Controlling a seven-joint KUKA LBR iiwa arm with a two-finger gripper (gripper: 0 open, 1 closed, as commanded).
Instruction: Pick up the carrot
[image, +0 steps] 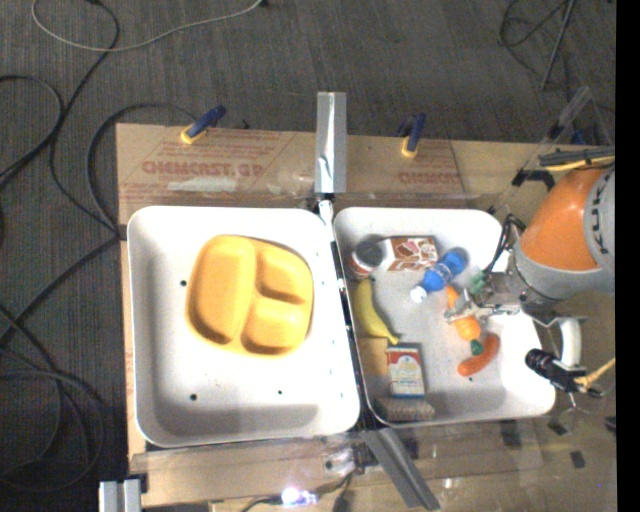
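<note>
The carrot (479, 359) is a short orange-red piece with a green tip. It lies slanted on the floor of the right bin (520, 400), near that bin's right wall. My gripper (476, 308) hangs over the right side of that bin, just above and slightly left of the carrot. A small orange object (466, 327) sits directly under the gripper, between it and the carrot. Whether it touches the gripper is unclear.
The right bin also holds a blue bottle (440, 272), a printed carton (412, 250), a can (368, 255), a banana (373, 311), a red box (403, 368) and a dark item (405, 408). A yellow divided tray (252, 293) lies in the left bin (160, 400).
</note>
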